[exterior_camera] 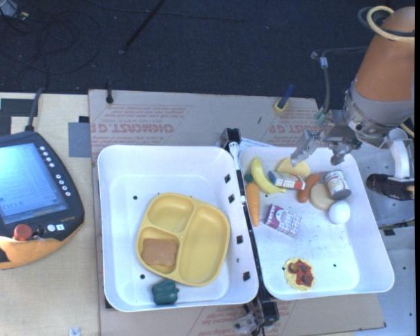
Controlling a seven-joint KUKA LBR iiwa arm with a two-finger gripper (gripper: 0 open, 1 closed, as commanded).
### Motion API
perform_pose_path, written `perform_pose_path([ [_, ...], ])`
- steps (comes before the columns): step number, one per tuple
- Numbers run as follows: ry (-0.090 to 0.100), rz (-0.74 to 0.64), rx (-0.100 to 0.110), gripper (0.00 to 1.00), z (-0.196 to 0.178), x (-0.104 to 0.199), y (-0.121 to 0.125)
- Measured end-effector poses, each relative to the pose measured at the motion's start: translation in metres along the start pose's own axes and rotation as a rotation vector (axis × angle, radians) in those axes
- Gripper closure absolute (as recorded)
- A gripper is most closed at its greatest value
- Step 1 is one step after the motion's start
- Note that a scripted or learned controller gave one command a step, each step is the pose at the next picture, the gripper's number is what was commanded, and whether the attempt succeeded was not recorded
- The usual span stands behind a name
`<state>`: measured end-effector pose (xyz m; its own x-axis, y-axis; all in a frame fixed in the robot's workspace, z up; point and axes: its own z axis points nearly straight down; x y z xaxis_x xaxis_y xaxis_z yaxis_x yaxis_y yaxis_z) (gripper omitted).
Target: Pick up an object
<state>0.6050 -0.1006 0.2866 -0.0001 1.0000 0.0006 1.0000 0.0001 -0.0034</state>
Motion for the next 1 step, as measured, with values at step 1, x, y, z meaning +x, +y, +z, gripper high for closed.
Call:
perform_pose_path([
  [1,-0.001,0.002,0.001,0.00,0.0712,-0.0567,0.0353],
])
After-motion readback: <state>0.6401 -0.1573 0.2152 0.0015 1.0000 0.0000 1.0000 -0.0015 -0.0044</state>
